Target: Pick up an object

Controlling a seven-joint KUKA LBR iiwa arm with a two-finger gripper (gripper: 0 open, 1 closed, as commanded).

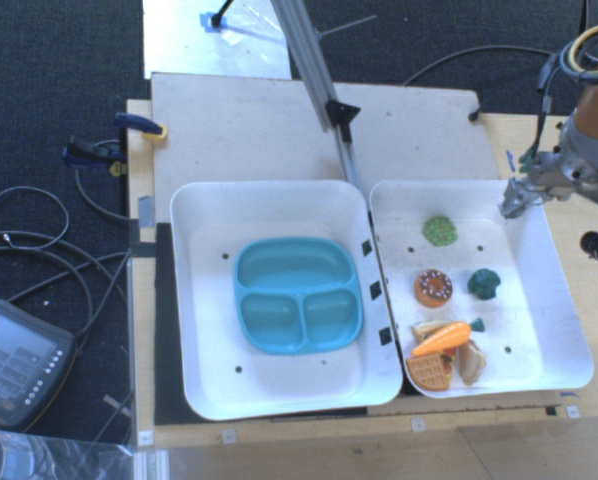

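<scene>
Arm cut off by the right edge; little past the wrist and orange band in frame. Pincer small and blurred over the right bin's upper right corner; finger gap not readable. Carrot lies over other food: a waffle and a pale piece, perhaps bread, both partly covered. Handheld controller clipped at the left edge. Tabletop front edge partly hidden under the bins.
</scene>
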